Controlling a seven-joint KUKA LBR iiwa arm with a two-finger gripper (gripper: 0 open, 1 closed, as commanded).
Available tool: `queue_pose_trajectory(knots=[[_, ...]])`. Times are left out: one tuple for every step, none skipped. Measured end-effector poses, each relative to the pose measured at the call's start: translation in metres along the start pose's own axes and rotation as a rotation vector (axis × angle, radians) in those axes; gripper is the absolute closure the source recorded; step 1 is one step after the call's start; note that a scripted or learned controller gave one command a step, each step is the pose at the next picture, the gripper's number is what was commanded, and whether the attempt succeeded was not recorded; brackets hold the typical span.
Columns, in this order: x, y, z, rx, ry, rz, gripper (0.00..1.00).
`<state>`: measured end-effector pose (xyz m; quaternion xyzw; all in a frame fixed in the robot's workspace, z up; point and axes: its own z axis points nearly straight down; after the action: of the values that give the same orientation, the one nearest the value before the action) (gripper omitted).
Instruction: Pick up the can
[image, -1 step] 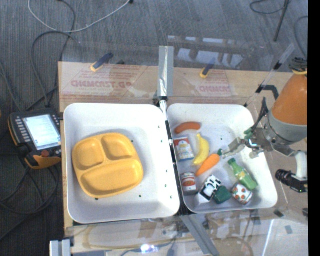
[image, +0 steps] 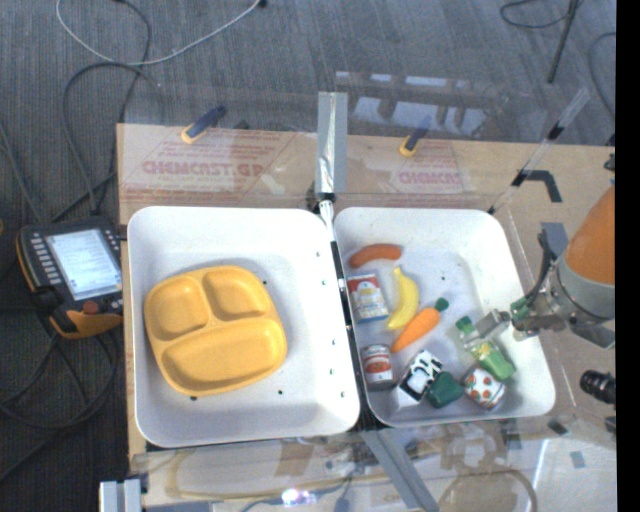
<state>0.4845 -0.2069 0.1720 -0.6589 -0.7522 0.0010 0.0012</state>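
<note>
Standing near the right bin's (image: 520, 262) left wall, one can (image: 377, 364) sits well left of the gripper (image: 497, 322), whose grip I cannot tell; one carrot (image: 418, 328) and one banana (image: 404, 298) lie between.

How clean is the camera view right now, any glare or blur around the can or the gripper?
In the camera view, light is even and soft over both bins; the can near the right bin's left wall reads clearly, though its label is too small to make out. The gripper looks slightly blurred. Reflections streak the clear panel behind the bins.
</note>
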Motion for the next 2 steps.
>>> queue_pose_trajectory(knots=[[0.017, 0.005, 0.082, -0.013, -0.006, 0.094, 0.0], [-0.009, 0.0, 0.075, -0.002, 0.01, 0.106, 0.0]])
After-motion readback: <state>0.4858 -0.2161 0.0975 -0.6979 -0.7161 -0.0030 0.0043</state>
